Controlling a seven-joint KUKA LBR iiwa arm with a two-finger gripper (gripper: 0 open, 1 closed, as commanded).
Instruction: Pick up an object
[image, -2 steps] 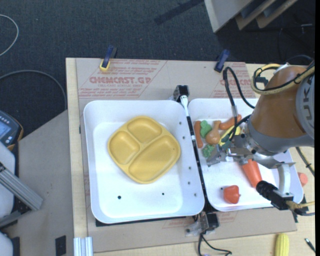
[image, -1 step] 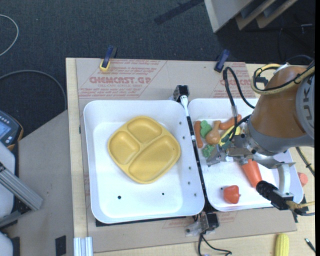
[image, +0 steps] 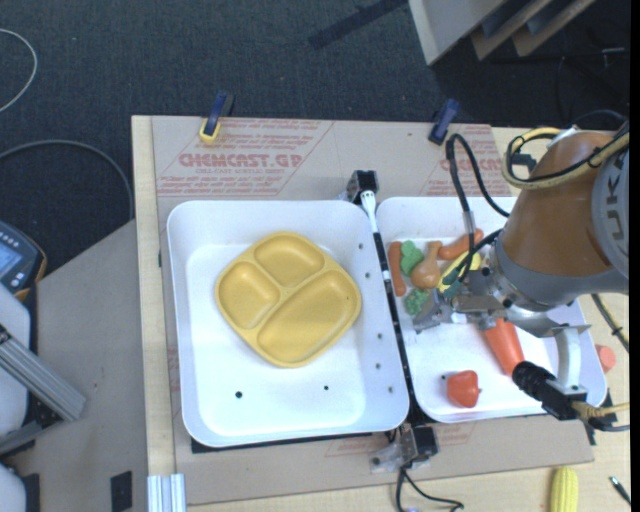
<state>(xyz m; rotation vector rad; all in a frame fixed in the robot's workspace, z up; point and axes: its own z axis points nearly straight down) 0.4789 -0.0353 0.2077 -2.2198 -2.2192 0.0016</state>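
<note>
The right bin (image: 430, 400) holds toy food: an orange piece (image: 397, 263), a tan piece (image: 428, 266), a green piece (image: 416, 297), an orange carrot (image: 505, 343) and a red tomato-like piece (image: 461, 387). My gripper (image: 432, 312) hangs low over the pile at the bin's left middle, beside the green piece. The orange and grey wrist (image: 555, 225) covers the bin's upper right. Nothing shows clearly between the grey fingers.
A yellow three-compartment plate (image: 288, 296) lies in the left bin (image: 210, 400). A black divider bar (image: 385, 290) runs between the bins. Clamps (image: 213, 118) sit on the cardboard's far edge. A yellow corn piece (image: 564, 489) lies off the bin at the front right.
</note>
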